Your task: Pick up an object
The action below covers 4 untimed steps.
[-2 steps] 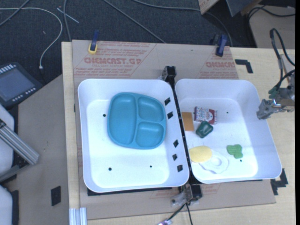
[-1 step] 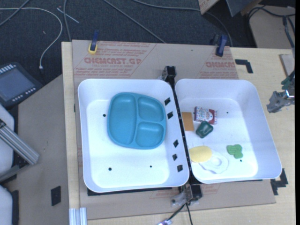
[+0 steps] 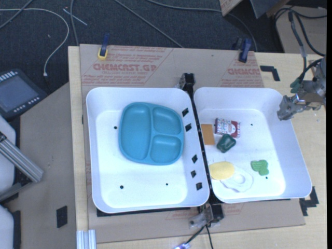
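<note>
While the gripper [image 3: 287, 109] hangs at the right bin's [image 3: 290, 139] edge, grip unclear:
A small dark green object [image 3: 226, 143] lies tilted, long axis diagonal.

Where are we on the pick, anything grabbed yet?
Nothing looks done: the gripper sits at the right bin's far right rim, with nothing seen in it. In hand: only the approach. Left: descend, grasp and lift one item, such as the dark green pepper-shaped toy or the yellow lemon-shaped toy, both lying in that bin.

dark carpet floor [image 3: 155, 14] strewn with cables [image 3: 52, 25], cardboard-topped bench [image 3: 155, 61] beneath.
</note>
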### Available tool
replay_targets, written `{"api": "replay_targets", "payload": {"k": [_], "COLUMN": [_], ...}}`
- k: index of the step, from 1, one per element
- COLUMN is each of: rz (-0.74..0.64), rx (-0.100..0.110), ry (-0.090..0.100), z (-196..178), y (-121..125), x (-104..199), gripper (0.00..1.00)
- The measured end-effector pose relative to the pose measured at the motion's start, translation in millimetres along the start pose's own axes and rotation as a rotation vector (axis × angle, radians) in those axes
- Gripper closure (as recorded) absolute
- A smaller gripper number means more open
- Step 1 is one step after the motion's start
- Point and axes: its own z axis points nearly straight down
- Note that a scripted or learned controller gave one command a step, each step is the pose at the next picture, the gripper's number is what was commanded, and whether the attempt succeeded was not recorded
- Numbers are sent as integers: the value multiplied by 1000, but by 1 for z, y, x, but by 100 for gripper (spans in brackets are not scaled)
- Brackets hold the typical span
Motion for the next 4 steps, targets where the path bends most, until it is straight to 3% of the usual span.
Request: {"api": "replay_targets", "payload": {"k": [4], "rz": [1], "rx": [8], "ry": [2], "z": [38], "y": [30], "x": [215], "gripper": [100]}}
